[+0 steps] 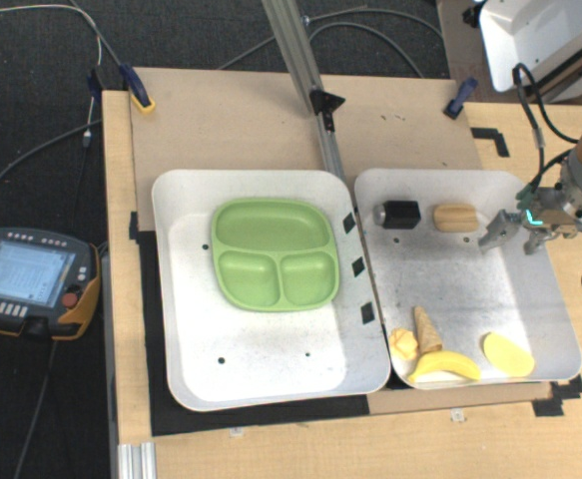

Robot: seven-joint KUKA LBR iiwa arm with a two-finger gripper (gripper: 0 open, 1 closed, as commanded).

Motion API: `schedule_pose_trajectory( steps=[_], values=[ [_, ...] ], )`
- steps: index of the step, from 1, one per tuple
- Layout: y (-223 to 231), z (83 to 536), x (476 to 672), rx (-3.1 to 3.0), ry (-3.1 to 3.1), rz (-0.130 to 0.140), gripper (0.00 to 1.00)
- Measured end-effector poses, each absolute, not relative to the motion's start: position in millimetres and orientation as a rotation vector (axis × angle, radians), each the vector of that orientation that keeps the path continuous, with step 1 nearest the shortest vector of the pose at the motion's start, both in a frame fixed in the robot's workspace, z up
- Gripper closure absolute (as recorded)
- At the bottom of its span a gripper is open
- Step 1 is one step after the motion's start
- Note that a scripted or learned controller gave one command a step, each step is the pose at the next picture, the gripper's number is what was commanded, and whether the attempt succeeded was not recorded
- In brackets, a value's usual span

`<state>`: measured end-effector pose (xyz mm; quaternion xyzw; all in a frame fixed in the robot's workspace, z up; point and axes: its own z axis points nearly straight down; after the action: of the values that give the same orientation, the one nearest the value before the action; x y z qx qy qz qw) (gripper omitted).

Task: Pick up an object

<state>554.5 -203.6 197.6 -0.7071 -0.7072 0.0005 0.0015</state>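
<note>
Open floor mid right bin (470, 297), black block (400, 214) and wooden block (455, 219) near far wall, banana (444, 367) near front

Divided plate (274, 253): green plastic, smooth, matt
Bins (271, 385): white plastic, scuffed grey
Block (455, 219): pale bare wood
Banana (444, 367): yellow, glossy
Bench (231, 118): light wood, matt

There are 2 white bins: the left bin (186, 367) and, touching its right side, the right bin (545, 297). The left bin holds 1 green divided plate (274, 253) with 3 compartments. The right bin holds 6 small things: 1 black block (401, 214), 1 tan wooden block (455, 219), 1 cone (427, 328), 1 banana (444, 367), 1 yellow disc (507, 354) and 1 pale yellow piece (403, 343).
</note>
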Motion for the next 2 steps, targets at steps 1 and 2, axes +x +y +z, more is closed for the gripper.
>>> schedule_pose_trajectory(
  steps=[1, 2],
  values=[
    [-204, 199, 555.2, -2.220, -2.221, 0.000, 0.00],
    [-210, 143, 561.5, -2.218, -2.217, 0.004, 0.00]
  ],
)
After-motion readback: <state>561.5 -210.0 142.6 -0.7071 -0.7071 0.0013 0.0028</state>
